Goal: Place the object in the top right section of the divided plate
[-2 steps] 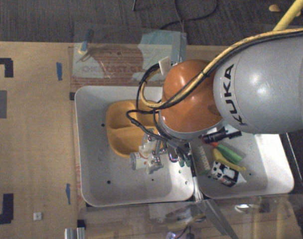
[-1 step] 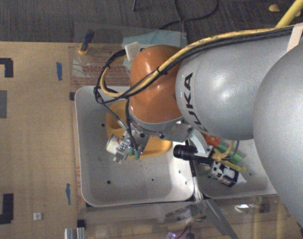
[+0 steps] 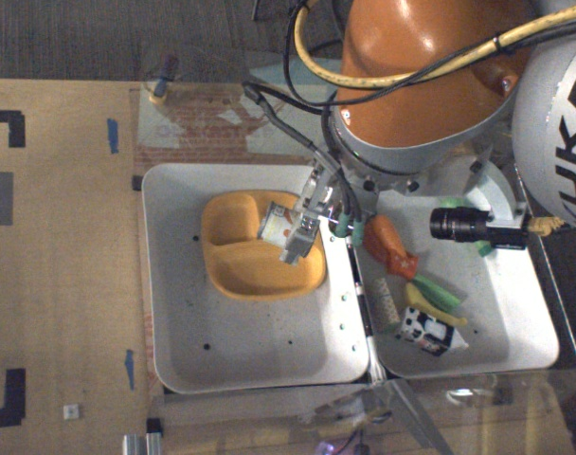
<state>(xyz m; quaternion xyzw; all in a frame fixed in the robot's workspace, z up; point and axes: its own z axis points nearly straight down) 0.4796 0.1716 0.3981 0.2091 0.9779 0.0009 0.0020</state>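
Here the hand (image 3: 300, 240) hovers over the divided plate (image 3: 260, 246), seemingly gripping a small carton (image 3: 275, 224).

I see the scene in even, rather soft light that seems to come from above. The strongest glare sits on the orange band (image 3: 430, 45) of the arm, where pale highlights spread over its curved top. Below this band, the left white bin (image 3: 174, 330) is bright but not washed out, and the orange divided plate (image 3: 233, 254) inside it throws only a faint shadow. Just under the band the cables look dark and slightly blurred. The whole picture is a little grainy, and small things stay unsharp.
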